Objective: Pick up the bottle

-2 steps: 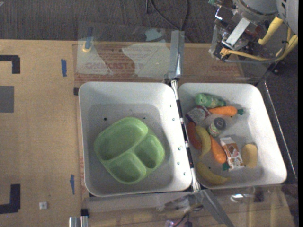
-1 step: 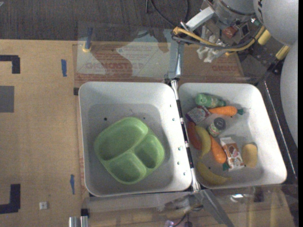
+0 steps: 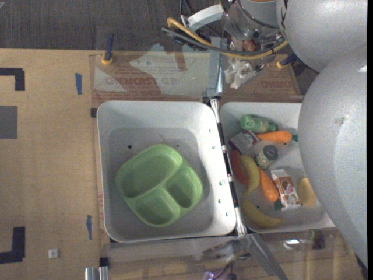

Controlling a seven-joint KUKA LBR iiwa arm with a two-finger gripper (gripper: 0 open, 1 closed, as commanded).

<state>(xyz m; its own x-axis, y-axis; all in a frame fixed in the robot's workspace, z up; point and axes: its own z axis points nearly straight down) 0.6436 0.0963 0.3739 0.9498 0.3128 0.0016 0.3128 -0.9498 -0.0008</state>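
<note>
**Arm poised above the bins, bottle lying in the right bin**

The gripper (image 3: pixel 238 73) hangs over the back edge of the bench, above the gap between the two bins and beyond their far rims, with nothing between its pale fingertips. Whether the claw is wide or narrow cannot be told from this angle, as cables and the wrist housing crowd around it. The grey arm (image 3: pixel 335 127) fills the right side of the view and covers part of the right bin.

The green bottle (image 3: pixel 258 123) lies on its side near the far rim of the right bin (image 3: pixel 228 111), well apart from the gripper. Just beside it, toward the near side, lies a carrot (image 3: pixel 275 137), and a small dark packet (image 3: pixel 243 140) sits next to that. Lower in the same bin are a round jar with a grey lid (image 3: pixel 267 154), a banana (image 3: pixel 252 174), a second carrot (image 3: pixel 268 185), a small carton (image 3: pixel 288 189) and another banana (image 3: pixel 260 215) along the near wall.

The left bin (image 3: pixel 111 121) holds a green divided plate (image 3: pixel 158 184), lying flat near its middle.
</note>
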